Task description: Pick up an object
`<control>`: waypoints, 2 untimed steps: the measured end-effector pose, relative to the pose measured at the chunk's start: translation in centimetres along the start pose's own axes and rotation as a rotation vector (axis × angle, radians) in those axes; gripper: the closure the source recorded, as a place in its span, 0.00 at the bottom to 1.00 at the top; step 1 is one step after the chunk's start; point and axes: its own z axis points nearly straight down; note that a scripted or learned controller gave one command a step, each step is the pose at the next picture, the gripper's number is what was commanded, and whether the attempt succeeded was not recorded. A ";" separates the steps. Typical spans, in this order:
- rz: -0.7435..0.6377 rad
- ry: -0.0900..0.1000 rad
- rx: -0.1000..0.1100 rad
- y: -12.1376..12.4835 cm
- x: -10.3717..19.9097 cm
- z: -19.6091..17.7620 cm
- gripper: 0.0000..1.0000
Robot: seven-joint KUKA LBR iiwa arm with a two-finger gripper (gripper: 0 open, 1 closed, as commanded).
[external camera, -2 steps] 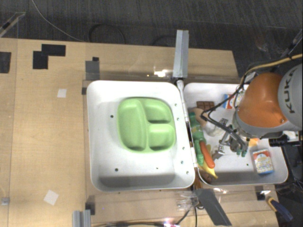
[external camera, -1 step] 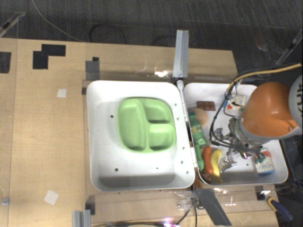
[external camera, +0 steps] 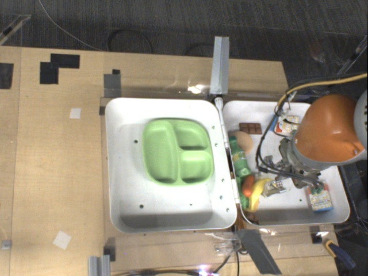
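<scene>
Small yellow plastic banana [external camera: 258,188], lying in the right white bin [external camera: 339,211], long axis slanted, just left of my gripper [external camera: 280,184], a red-orange toy [external camera: 247,184] touching its far side; jaw state I cannot tell.

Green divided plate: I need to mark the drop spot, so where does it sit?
The green divided plate lies in the middle of the left white bin, beside the bin divider.
</scene>
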 end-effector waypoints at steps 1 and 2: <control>-0.234 0.025 -0.012 -1.5 -2.5 -8.5 1.00; -0.310 0.024 -0.015 3.7 -4.6 -12.1 1.00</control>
